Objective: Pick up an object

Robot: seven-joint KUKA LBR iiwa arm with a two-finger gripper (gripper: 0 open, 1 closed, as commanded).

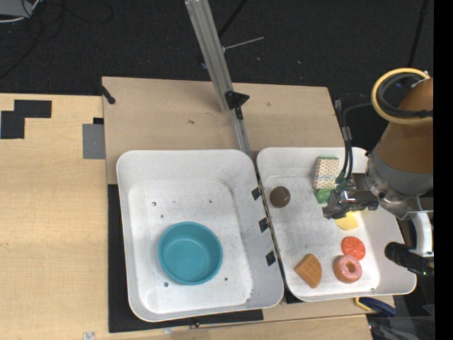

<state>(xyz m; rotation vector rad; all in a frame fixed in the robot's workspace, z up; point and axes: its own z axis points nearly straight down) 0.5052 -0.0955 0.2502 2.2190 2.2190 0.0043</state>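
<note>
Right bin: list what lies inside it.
The right bin holds a brown ball, a patterned block, a yellow piece, a red piece, a pink ring and an orange wedge. The claw covers a green item.

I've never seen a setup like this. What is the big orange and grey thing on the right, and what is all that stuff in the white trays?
That is a robot arm, filmed by one camera above the bench. Its gripper hangs low over the right bin, near a yellow piece and a green one. That bin also holds a patterned block, a brown ball, an orange-red piece, a pink donut and an orange wedge. The left bin holds a teal bowl. Whether anything is held is unclear.
</note>
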